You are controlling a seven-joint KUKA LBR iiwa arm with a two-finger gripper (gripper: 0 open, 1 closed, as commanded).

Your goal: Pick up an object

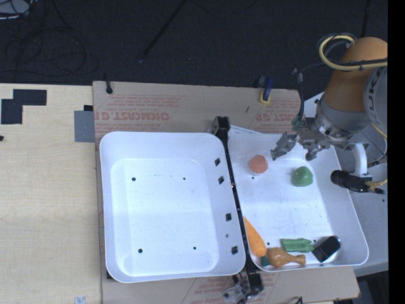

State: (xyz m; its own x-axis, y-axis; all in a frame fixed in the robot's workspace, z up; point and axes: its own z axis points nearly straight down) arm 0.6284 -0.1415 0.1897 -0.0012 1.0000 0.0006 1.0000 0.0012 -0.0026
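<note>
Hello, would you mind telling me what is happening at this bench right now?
A KUKA arm reaches in from the right, its gripper open above the back of the right bin, holding nothing. That bin holds a pink ball, a green ball, a carrot, a green pod, a drumstick and a black block. Nothing has been picked up yet.

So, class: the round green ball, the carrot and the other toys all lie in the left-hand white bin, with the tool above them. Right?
Not quite: the camera view shows the round green ball, orange carrot and other toys in the right-hand white bin, with the tool above them.
</note>
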